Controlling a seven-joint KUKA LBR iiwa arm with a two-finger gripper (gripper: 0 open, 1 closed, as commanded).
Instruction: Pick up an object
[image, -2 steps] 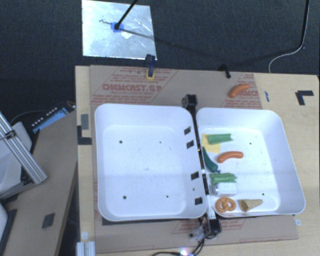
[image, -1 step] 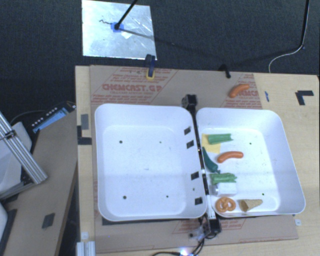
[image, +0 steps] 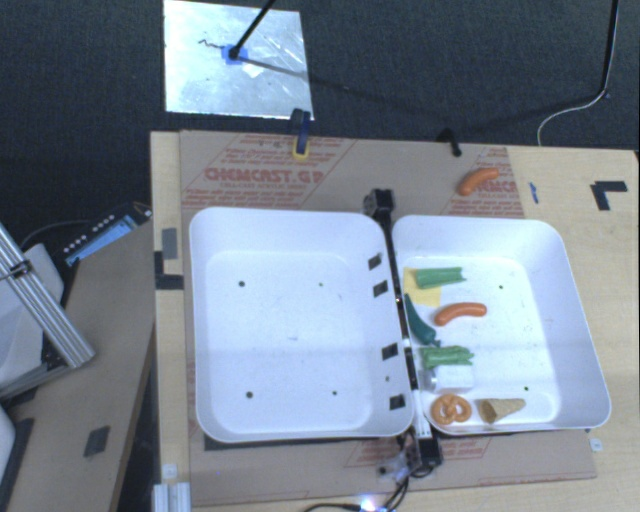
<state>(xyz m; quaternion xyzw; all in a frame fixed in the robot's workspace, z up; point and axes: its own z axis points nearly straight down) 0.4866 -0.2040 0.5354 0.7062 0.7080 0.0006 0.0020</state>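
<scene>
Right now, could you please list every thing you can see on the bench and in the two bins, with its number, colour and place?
white bins: 2, white, side by side on the bench
orange sausages: 2, orange, one in the right bin's middle, one on the bench behind that bin
green vegetables: 3, green, along the right bin's left side
yellow piece: 1, yellow, under the rear green vegetable
white block: 1, white, right bin near its front left
pretzel: 1, orange-brown, right bin's front left corner
cone: 1, tan, beside the pretzel
yellow clamp: 1, yellow, rear bench edge
</scene>
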